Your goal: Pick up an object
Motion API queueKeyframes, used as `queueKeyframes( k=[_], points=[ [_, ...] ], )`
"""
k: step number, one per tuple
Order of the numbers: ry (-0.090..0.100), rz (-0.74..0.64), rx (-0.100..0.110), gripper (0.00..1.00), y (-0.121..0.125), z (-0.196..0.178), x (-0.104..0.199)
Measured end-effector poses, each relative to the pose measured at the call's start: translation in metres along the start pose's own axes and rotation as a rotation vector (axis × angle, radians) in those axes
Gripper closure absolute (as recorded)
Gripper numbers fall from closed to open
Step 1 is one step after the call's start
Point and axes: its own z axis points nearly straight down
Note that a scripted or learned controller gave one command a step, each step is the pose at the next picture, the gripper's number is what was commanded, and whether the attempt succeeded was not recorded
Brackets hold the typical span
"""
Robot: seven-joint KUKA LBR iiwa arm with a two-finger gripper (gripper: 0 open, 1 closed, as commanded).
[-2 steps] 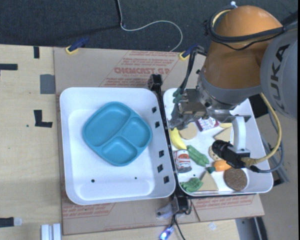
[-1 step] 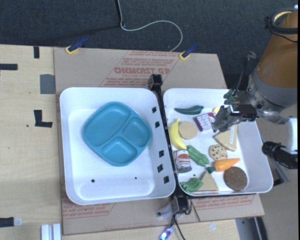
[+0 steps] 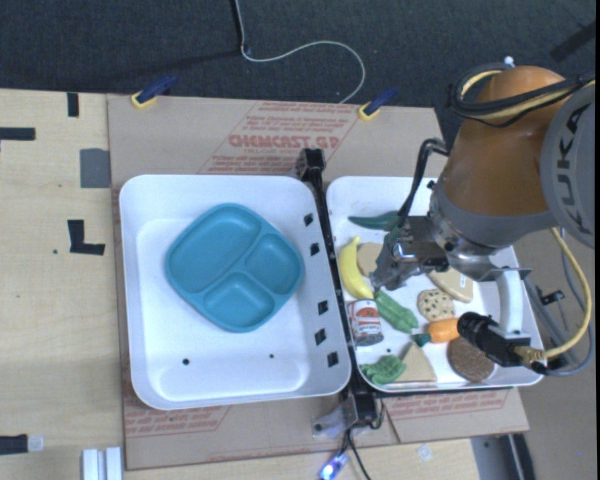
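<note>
Cardboard-covered bench under two white bins: left bin bearing a blue divided plate; right bin crowded with toy food, banana and small can by the divider. Gripper low over the pile, apparently mid-reach. Nothing visibly caught; next, closing on one item.

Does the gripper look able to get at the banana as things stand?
Probably yes. The banana lies bare along the right bin's left wall, just left of the gripper, with nothing on top; the close wall may hamper a grasp.
</note>
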Motion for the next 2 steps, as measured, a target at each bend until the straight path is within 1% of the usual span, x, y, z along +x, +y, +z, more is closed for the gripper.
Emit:
queueKeyframes(
  k=[1, 2],
  points=[
    [0.001, -0.005, -0.017, 1.00, 0.001, -0.098, 0.064],
    [-0.001, 0.002, -0.015, 1.00, 0.000, -0.163, 0.057]
  ],
)
